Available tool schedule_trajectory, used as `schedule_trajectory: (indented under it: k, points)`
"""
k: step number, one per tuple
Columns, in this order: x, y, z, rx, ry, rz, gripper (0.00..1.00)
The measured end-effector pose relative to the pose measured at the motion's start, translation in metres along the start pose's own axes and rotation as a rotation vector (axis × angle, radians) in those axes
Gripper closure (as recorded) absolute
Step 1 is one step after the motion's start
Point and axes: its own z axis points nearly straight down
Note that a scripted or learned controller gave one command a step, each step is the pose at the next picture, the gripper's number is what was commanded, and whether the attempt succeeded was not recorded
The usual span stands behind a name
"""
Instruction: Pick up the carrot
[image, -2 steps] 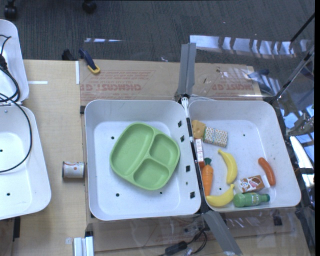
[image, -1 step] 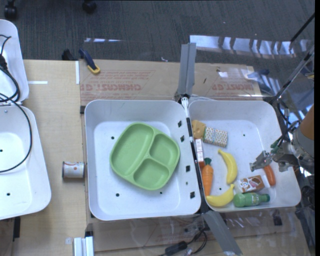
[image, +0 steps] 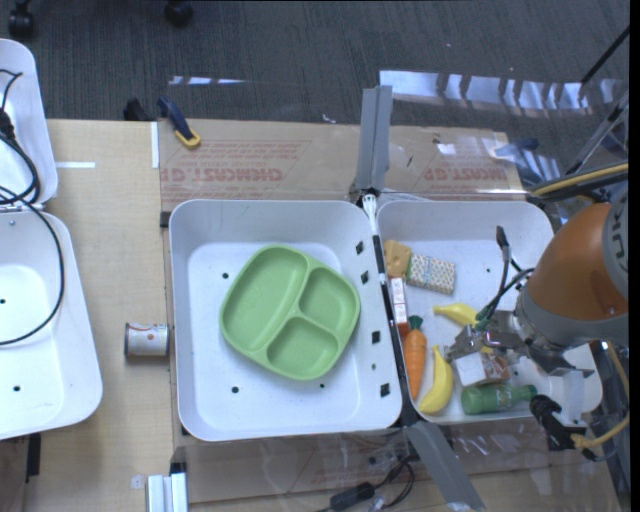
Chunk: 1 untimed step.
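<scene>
Carrot (image: 415, 355): orange, green top, lying in the right bin (image: 520, 222) against that bin's left wall. Long axis runs roughly up and down the camera view, green top at the far end, tip toward the near edge. Not held; nothing rests on it.

Banana (image: 437, 382): yellow, curved, just to the right of the carrot and touching or nearly touching its lower half.

Red-and-white packet (image: 398, 300): narrow, just beyond the carrot's green top, along the same wall.

Patterned sponge-like block (image: 431, 271): farther beyond the carrot, to its right.

Small yellow item (image: 456, 314): right of the carrot's top, apart from it.

Green bottle (image: 497, 398): on its side, right of the banana, near the bin's front.

Gripper (image: 478, 347): at the end of the arm (image: 575, 275), hanging over the clutter to the right of the carrot, with the banana between them. Whether it is spread or closed cannot be told from this view.

Key relation: the carrot lies to the left of the gripper in view; a grasp across its short width looks suitable, though the wall and banana crowd both flanks.

Left bin (image: 190, 300): left of the carrot, beyond the shared wall, holds a green divided plate (image: 290, 312).
</scene>
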Motion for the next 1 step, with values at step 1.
schedule_trajectory:
  k: [1]
  points:
    - [-0.0627,0.0093,-0.0025,-0.007,0.001,-0.256,0.0]
